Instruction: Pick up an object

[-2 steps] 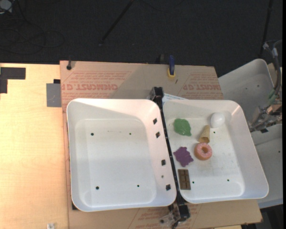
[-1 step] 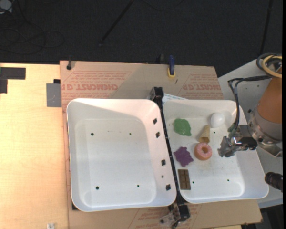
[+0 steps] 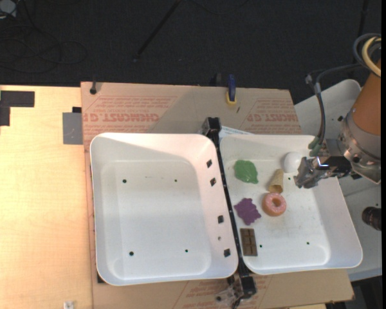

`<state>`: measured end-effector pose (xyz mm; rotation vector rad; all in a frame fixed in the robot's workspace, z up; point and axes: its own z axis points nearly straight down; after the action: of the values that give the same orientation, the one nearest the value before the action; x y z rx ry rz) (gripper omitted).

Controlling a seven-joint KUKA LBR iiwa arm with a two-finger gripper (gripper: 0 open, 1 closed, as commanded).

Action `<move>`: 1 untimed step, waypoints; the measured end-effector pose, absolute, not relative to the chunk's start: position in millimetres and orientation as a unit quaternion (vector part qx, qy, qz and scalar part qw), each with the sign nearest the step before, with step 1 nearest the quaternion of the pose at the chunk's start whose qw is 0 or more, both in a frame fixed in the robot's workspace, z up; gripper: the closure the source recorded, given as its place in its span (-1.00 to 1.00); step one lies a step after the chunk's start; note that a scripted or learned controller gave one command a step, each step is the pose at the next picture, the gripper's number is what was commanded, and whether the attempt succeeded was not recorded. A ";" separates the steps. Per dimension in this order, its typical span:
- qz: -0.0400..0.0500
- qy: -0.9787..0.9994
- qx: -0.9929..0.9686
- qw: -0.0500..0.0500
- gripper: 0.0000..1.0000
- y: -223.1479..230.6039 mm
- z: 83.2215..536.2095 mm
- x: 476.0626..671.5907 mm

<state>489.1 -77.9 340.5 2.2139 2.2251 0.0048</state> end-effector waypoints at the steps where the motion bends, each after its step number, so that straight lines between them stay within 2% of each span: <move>1: -0.002 0.708 0.706 -0.004 1.00 -32.8 224.5 493.7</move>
<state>493.7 -32.8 224.5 2.2231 2.2300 -0.0062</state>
